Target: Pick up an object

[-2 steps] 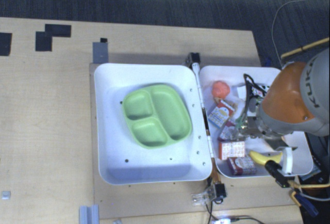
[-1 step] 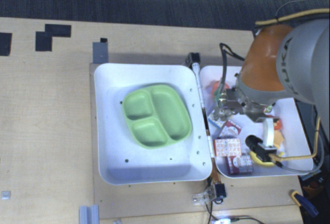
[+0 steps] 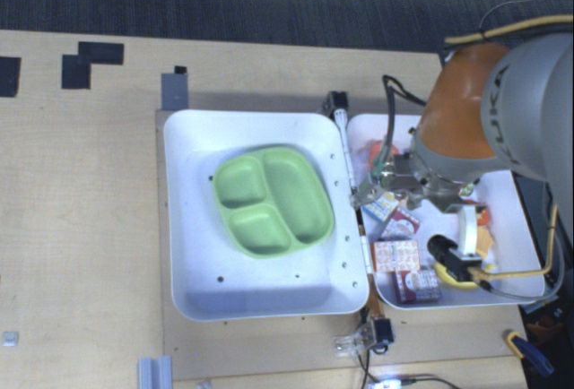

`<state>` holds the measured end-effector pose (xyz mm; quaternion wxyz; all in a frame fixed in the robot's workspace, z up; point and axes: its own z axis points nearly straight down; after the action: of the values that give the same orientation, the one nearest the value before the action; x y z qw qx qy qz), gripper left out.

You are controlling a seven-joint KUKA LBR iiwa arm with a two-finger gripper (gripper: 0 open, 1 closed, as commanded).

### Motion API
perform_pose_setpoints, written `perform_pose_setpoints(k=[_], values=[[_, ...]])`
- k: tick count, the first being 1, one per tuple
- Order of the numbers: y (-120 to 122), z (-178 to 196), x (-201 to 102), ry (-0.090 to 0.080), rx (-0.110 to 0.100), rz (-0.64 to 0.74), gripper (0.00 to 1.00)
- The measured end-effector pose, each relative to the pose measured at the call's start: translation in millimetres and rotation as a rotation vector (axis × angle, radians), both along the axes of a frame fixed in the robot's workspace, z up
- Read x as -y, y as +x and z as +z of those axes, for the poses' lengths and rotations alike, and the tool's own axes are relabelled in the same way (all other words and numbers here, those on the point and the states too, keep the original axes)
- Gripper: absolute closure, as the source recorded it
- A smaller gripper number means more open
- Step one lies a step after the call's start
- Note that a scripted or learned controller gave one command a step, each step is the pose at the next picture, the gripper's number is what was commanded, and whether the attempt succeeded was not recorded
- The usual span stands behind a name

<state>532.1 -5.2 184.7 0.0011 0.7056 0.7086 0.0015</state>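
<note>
The right white bin (image 3: 525, 239) holds several small packets. A red-and-white patterned box (image 3: 395, 255) lies near its front left, with a dark red packet (image 3: 418, 287) just in front of it. A small red-and-white item (image 3: 404, 222) and a blue-and-white item (image 3: 378, 209) lie behind the box. My gripper (image 3: 387, 185) hangs low over the left side of this bin, just above those small items. The grey arm with its orange band (image 3: 457, 114) covers the bin's middle and back. I see nothing held.
The left white bin (image 3: 193, 284) holds a green divided plate (image 3: 271, 200) at its centre. An orange item (image 3: 485, 237) lies at the right of the right bin, and a reddish item (image 3: 371, 151) at its back left. The wooden bench (image 3: 81, 226) surrounds both bins.
</note>
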Motion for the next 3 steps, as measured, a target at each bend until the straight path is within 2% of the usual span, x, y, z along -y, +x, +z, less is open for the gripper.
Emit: perform_pose_setpoints(k=[3], values=[[0.0,0.0,0.0,0.0,0.0,0.0,0.0]])
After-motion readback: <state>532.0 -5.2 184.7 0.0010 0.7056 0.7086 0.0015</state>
